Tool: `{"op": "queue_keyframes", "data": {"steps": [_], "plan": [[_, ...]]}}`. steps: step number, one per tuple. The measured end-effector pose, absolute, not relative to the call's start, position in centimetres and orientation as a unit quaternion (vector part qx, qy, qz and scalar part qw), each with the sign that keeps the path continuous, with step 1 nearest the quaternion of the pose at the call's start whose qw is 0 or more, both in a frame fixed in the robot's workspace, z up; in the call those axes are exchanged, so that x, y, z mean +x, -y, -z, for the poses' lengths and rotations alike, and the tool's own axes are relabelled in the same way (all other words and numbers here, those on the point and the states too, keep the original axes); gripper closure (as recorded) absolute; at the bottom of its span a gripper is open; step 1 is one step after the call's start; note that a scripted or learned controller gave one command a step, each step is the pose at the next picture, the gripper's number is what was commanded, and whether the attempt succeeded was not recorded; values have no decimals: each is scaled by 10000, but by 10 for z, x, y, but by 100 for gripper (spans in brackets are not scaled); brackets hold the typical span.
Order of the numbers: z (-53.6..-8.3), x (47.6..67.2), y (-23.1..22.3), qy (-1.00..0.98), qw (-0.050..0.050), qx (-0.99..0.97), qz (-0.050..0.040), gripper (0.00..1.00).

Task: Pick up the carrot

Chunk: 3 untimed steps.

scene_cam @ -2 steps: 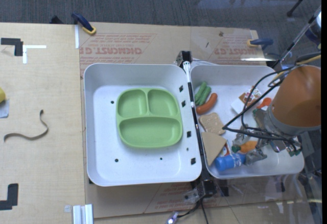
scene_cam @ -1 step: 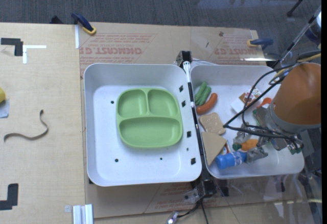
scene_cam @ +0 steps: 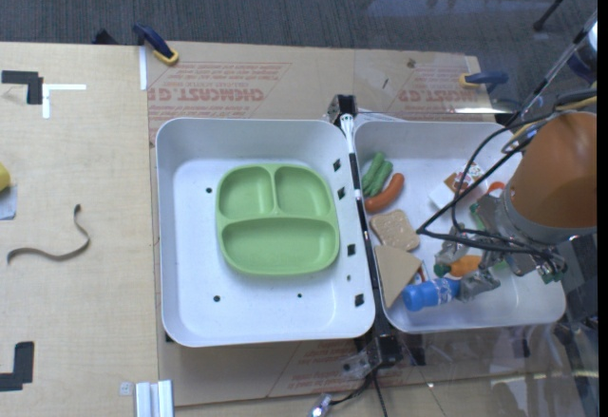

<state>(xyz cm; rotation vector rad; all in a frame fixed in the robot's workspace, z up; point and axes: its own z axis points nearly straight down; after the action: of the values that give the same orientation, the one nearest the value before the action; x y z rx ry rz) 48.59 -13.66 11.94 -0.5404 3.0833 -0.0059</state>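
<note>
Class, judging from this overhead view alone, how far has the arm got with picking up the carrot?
Done: the arm has reached into the right bin, and its gripper sits low among the toys. In hand: an orange piece, probably the carrot, lies right at the gripper, beside the blue bottle; whether it is gripped is unclear. Left: a confirmed grasp and the lift.

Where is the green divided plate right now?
The green divided plate lies in the middle of the left bin, across the divider from the toy food in the right bin.
</note>
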Motion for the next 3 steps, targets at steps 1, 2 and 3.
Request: {"op": "queue_keyframes", "data": {"steps": [1, 2, 3], "plan": [[-129, 488, 136, -9847, 73, -1741, 27, 100], [-92, 501, 200, -9454, 32, -3260, -33, 100], [-93, 547, 209, -8687, 35, -4954, -1, 100]]}}
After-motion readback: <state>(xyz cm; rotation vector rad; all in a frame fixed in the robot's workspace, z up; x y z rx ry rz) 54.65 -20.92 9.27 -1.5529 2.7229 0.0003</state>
